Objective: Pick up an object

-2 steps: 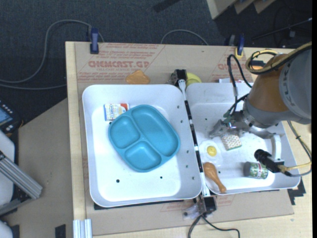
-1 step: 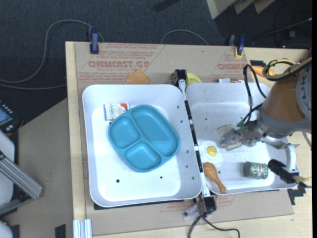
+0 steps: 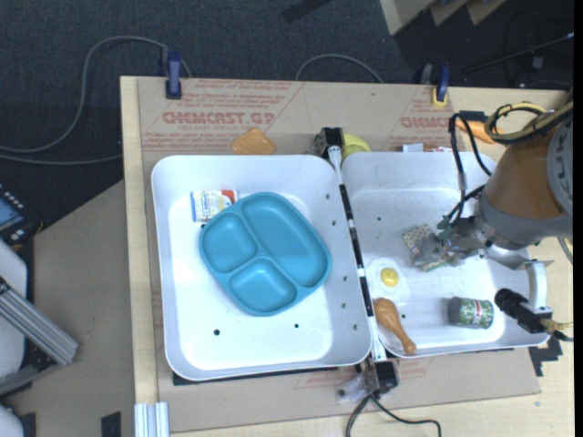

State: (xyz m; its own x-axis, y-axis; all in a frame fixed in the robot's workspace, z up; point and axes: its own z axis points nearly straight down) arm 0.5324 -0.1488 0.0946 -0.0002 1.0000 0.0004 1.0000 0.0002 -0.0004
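Arm reaches into the right bin, gripper low over a small grey-speckled crumpled item near the bin's middle; can't tell its state, the tip blurs into that item. Other candidates in the same bin: a short green-labelled can lying on its side near the front right, a fried-egg toy by the left wall, a tan drumstick toy on the front-left rim. Left bin holds a blue three-compartment plate, with a small white carton touching its far-left edge
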